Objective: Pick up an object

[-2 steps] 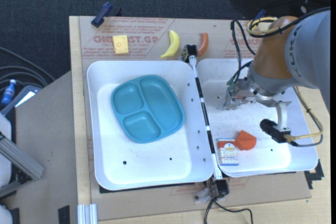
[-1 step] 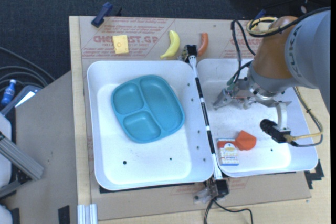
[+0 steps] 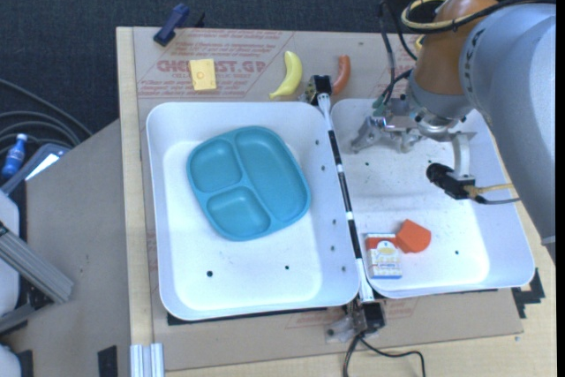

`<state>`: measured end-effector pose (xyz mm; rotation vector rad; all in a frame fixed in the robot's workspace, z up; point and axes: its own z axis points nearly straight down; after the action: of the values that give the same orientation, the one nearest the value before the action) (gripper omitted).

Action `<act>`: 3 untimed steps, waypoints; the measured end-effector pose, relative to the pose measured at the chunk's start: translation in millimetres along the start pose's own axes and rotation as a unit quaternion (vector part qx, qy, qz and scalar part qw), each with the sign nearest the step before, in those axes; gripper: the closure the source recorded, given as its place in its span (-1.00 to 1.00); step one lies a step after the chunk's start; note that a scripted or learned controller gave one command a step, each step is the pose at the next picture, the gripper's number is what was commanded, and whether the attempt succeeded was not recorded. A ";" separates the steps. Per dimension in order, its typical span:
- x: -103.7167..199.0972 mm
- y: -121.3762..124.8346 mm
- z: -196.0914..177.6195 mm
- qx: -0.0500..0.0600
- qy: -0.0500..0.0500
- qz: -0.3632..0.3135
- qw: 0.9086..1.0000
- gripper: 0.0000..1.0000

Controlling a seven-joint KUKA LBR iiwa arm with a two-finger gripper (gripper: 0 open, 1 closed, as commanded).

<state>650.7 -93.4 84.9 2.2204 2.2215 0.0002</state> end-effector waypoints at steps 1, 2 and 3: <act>0.8 16.1 -0.1 -0.001 0.000 0.000 1.000 -1.00; -8.2 -45.8 0.4 0.001 0.001 0.001 1.000 -1.00; -1.4 5.0 -0.2 0.000 0.000 0.000 1.000 -1.00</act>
<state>655.7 -94.8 85.1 2.2200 2.2216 0.0008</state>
